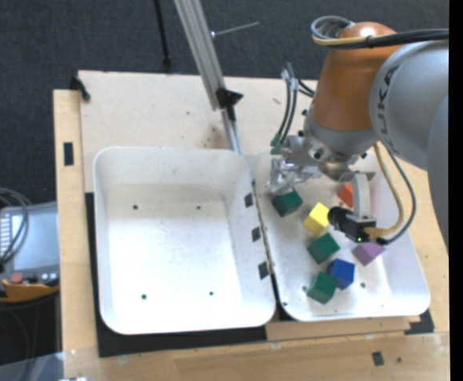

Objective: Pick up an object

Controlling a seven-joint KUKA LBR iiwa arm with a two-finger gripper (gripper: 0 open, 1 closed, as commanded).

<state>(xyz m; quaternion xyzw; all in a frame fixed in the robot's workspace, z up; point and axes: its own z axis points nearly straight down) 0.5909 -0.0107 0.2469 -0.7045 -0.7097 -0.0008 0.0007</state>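
Note:
The right bin (406,292) holds several small blocks. A dark green block (287,203) lies near its far left corner, and my gripper (282,178) hangs directly over that block's far edge; whether it touches the block is unclear. A yellow block (317,217) sits just to the right. Further forward lie another green block (323,248), a blue block (341,271) and a third green block (322,287). A purple block (368,252) rests by the right wall. An orange block (345,193) is partly hidden under the wrist hardware.
The left bin (175,236) stands beside the right one, and their walls meet along a ridge (261,236). A slanted aluminium pole (203,50) comes down to a clamp behind the bins. Cables loop from the wrist over the right bin's right side.

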